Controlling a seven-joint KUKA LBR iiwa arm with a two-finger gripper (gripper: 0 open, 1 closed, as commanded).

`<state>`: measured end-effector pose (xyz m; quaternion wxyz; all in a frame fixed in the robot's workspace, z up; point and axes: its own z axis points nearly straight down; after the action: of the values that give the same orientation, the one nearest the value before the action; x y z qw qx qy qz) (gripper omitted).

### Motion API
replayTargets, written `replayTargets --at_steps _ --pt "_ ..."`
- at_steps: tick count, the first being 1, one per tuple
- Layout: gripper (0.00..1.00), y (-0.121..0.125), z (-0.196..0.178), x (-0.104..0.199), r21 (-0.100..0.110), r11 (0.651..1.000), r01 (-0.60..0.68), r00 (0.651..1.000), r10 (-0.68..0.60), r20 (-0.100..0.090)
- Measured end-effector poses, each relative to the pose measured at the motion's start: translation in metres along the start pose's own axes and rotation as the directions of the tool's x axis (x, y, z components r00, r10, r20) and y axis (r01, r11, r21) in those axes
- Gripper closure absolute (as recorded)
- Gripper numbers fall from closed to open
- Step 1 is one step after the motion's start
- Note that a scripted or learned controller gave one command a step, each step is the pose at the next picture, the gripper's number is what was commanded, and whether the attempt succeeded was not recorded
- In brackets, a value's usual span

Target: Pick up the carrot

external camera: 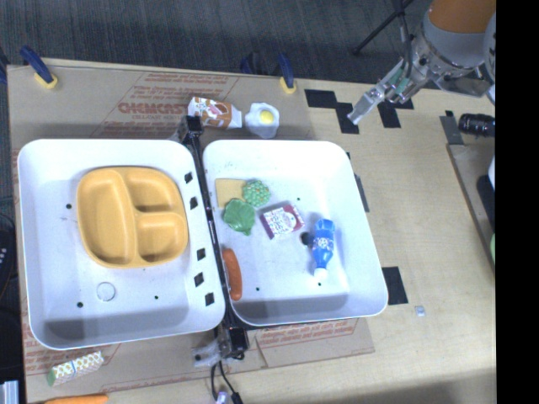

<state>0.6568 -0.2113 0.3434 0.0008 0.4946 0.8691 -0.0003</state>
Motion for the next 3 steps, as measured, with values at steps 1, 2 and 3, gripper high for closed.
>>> replayTargets --at_steps 1,2,3 --pt "1.00 0.001 0.031 0.001 0.001 0.853 0.521 0.853 -0.521 -0.002" --pt "1.00 -0.022 -0.001 0.014 0.000 0.664 0.748 0.664 -0.748 -0.002" --pt "1.00 -0.018 -0.010 0.012 0.001 0.518 0.856 0.518 -0.856 0.002"
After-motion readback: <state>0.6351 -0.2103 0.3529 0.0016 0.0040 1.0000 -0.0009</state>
